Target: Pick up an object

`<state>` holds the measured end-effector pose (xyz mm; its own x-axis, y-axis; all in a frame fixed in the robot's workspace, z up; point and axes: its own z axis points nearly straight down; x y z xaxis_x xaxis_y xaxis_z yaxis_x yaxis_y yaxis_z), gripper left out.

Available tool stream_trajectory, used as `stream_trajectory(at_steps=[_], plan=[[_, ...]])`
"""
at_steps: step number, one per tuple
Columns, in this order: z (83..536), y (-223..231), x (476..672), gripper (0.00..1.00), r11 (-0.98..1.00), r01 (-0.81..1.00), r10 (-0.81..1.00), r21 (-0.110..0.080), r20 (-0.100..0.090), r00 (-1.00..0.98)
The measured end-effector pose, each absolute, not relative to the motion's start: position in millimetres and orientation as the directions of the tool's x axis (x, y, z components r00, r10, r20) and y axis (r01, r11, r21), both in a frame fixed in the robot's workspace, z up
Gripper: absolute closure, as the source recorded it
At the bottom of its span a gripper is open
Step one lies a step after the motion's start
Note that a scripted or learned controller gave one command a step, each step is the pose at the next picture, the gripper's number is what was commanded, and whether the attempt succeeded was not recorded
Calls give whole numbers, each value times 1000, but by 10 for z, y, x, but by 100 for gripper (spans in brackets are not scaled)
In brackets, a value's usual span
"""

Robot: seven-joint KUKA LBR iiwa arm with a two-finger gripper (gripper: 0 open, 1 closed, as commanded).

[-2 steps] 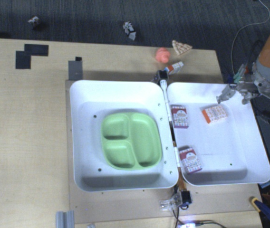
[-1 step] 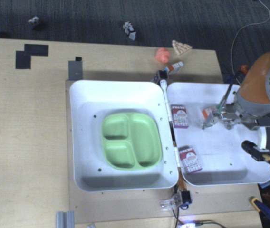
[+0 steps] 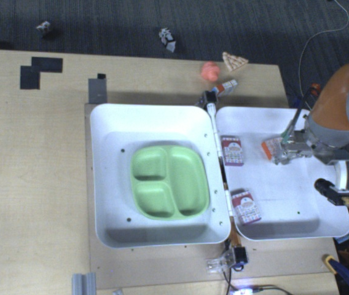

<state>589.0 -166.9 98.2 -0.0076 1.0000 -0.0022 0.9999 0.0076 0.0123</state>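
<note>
Two small red cartons [image 3: 231, 150] lie well apart from the gripper [image 3: 283, 155], which seems clamped on a clear orange-marked packet [image 3: 271, 147] that could slip.

Two small red-and-white cartons flat in the right bin [image 3: 309, 118]: upper carton [image 3: 231, 150] just beside the bin's left wall, lower carton [image 3: 246, 206] near the front-left corner, slightly tilted. Small clear-and-orange item [image 3: 272, 147] at the tool [image 3: 283, 153]; grasp indeterminate. Green three-compartment tray [image 3: 169, 181] flat, centred in the left bin [image 3: 110, 140].
</note>
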Motion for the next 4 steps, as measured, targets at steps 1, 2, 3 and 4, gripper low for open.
stream_trajectory(at_steps=[1,2,3,4], plan=[[980,-1669,5888,0,8,1000,1000,12,-2,-8],[869,-1167,5354,0,3,1000,1000,8,-1,-3],[985,-1168,5375,100,5,1000,1000,15,-3,-4],[1599,-2071,6248,100,4,1000,1000,8,-3,-4]])
